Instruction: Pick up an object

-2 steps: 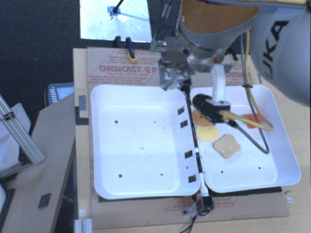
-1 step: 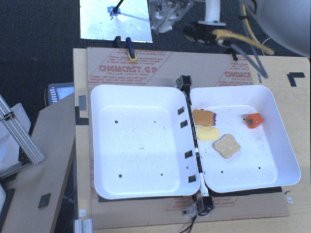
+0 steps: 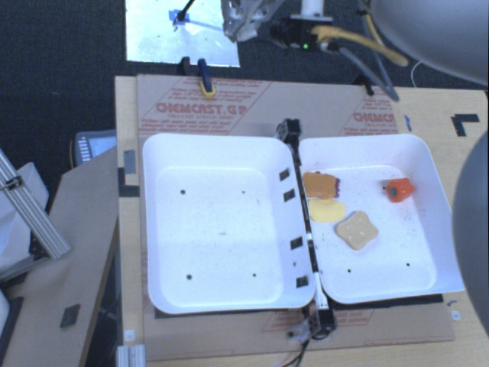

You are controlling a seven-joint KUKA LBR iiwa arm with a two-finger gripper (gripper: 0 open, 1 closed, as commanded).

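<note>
I'm seeing the left bin (image 3: 164, 281) sitting mid-frame. Gripper (image 3: 243, 14) is hovering at top center, over the shiny sheet (image 3: 157, 21) beyond the bench; can't tell its state from here. In the right bin (image 3: 428, 266), objs are lying w/ an orange-brown piece (image 3: 321, 185) by the divider, a yellow disc (image 3: 327, 211) just below it, a tan toast-like piece (image 3: 357, 230) lower right of that, and a red-orange item (image 3: 398, 189) apart toward the right wall.
</note>
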